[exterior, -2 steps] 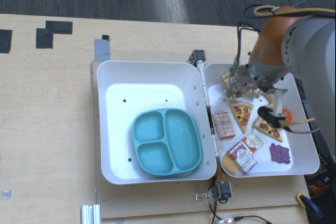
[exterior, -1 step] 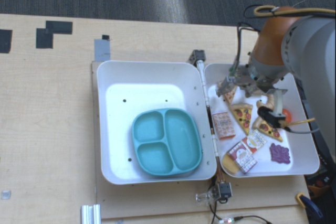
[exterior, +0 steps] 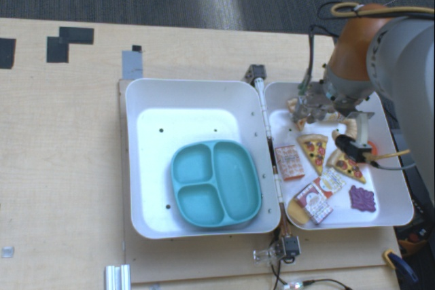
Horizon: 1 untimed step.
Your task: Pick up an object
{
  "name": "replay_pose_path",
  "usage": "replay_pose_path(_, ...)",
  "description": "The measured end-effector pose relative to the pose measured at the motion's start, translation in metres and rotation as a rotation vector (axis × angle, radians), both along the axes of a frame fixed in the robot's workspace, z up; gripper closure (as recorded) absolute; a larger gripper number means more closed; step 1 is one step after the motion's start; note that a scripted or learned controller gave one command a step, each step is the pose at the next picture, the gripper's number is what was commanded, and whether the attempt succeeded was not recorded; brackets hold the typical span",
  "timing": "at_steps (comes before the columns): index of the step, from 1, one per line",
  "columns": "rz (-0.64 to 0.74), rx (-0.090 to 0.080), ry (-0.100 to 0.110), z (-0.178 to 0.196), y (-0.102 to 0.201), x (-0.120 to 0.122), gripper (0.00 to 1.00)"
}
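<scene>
Jaws: can't tell spread, low over right bin (exterior: pixel 401 214) by pizza slice (exterior: pixel 315 149).

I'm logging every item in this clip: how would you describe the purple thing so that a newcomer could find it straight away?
Start at the right bin, the one crowded with small toy foods beside the left bin that holds the teal divided plate. Go to its near right corner: the purple grape cluster lies there, just below a pizza slice. It is the sole purple, bumpy item among flat, printed neighbours.
</scene>
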State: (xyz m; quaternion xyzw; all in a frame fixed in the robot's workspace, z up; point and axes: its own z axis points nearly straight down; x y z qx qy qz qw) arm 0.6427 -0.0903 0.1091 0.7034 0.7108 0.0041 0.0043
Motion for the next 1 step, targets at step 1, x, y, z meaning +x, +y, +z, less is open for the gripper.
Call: replay_pose_path(1, -0.008, 0.002, 0.009, 0.0760, 0.0438, -0.1218, 1.00)
